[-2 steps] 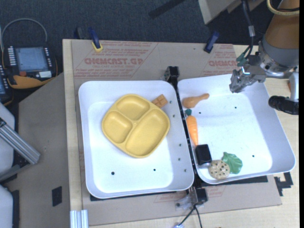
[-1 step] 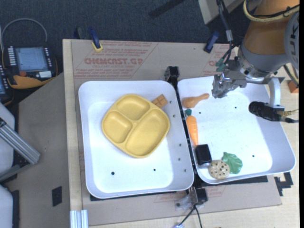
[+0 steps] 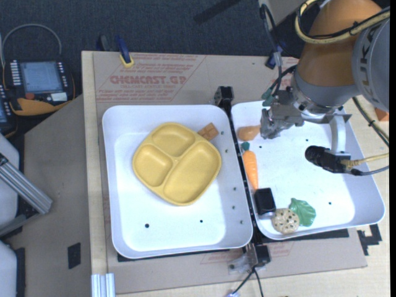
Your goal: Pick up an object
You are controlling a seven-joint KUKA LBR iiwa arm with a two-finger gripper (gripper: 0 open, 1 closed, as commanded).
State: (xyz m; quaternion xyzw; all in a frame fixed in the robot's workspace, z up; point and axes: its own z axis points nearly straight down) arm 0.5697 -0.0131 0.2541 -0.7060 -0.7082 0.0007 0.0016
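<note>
Cookie (image 3: 285, 220) at front rim, small orange obj (image 3: 249, 132) half-hidden by tool (image 3: 270, 131), grip state unclear.

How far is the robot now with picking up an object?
Nothing looks picked yet. The carrot, cookie, green piece and black block all lie on the right bin floor. The claw is low at that bin's back left, near a small orange piece. The grasp and the lift remain.
</note>
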